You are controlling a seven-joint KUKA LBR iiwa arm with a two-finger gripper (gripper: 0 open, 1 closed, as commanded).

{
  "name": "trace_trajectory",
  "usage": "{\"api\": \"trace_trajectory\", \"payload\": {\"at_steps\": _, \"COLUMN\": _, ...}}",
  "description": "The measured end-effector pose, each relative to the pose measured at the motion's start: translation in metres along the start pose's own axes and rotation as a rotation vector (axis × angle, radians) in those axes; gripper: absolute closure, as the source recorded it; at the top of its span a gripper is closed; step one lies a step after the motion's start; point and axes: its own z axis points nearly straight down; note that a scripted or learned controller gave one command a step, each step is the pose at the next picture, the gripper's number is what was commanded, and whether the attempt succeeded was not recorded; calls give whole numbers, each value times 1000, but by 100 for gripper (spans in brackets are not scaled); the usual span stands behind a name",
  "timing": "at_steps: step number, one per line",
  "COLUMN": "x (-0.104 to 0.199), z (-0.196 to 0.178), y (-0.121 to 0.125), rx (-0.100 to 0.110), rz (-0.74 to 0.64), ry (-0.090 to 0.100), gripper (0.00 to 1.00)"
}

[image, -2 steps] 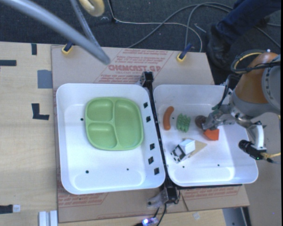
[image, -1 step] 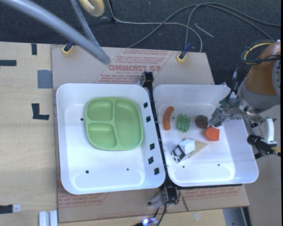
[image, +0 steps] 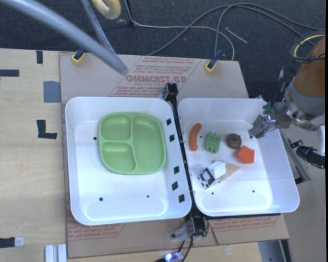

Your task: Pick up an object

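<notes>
The gripper (image: 261,125) hangs at the 3 o'clock rim of the right bin (image: 273,201); if it is open or closed, I cannot tell. Nothing is seen between it.

The objects lie apart in this bin: an orange sausage (image: 194,136) at 9 o'clock, a green piece (image: 211,142) and a brown disc (image: 233,141) in the middle, a red block (image: 245,155) nearest to the gripper, a white wedge (image: 216,173) at 6 o'clock.

I think the red block is the best choice. The gripper should come down straight over it, aligned with its flat sides, and keep away from the disc at its 11 o'clock.

The left bin (image: 79,201) carries a green tray (image: 132,143).
</notes>
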Motion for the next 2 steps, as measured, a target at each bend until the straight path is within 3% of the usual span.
{"api": "trace_trajectory", "payload": {"at_steps": 2, "x": -5, "z": -103, "y": 10, "rx": -1, "rz": -1, "ry": -1, "gripper": 100}}
